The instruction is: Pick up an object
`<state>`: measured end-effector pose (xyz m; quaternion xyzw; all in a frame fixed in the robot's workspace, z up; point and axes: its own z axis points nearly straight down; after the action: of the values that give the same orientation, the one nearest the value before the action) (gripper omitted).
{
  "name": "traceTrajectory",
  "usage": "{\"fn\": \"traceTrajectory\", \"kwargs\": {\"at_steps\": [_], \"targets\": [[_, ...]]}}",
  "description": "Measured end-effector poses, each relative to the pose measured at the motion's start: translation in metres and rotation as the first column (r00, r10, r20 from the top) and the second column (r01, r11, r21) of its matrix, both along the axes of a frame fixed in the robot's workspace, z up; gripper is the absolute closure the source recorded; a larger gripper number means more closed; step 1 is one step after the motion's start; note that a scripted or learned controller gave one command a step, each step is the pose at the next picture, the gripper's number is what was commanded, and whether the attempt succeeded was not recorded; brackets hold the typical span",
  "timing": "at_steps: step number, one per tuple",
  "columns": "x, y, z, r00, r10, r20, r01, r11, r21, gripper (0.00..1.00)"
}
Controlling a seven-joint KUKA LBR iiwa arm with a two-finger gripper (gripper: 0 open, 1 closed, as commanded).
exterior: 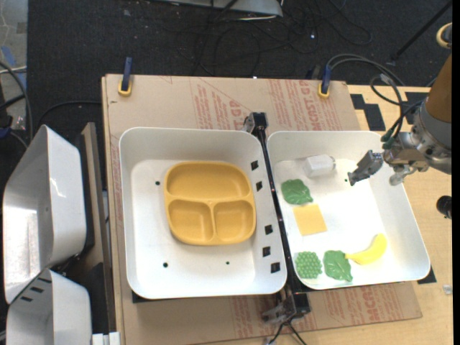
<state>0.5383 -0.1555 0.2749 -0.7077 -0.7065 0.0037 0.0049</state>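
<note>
Nearest the camera, along the near edge of the right bin (pixel 413 214), lay a row of toy foods: a green bumpy cluster (pixel 308 264), a green leafy piece (pixel 337 265) and a yellow banana (pixel 369 250), close beside one another. Farther in sat a flat yellow cheese-like square (pixel 310 220), then a second green leafy piece (pixel 295 192) just beyond it, and a pale grey-white block (pixel 319 165) toward the far side. Any of these could have served as the object to pick; none was lifted.

The gripper (pixel 362 169) hung at the far right of that bin, just right of the pale block and apart from it, well away from the near row. Its fingers looked dark and slightly parted, with nothing between them.

By my reading, the task stood at the approach step, with no grasp made yet. The next move would have called for settling over one piece, the pale block being closest, and lowering so the fingers straddled it before closing.

To the left, the other bin (pixel 136 214) held a yellow divided plate (pixel 210 202).
</note>
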Motion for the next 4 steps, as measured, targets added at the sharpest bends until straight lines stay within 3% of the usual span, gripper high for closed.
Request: {"fn": "traceTrajectory", "kwargs": {"at_steps": [1, 3, 4], "targets": [[0.002, 0.001, 0.006, 1.0, 0.003, 0.011, -0.003, 1.0, -0.002, 0.0], [-0.014, 0.003, -0.112, 1.0, -0.001, 0.006, 0.001, 1.0, 0.0, 0.0], [-0.007, 0.008, -0.16, 1.0, 0.001, 0.008, -0.001, 1.0, -0.001, 0.0]]}}
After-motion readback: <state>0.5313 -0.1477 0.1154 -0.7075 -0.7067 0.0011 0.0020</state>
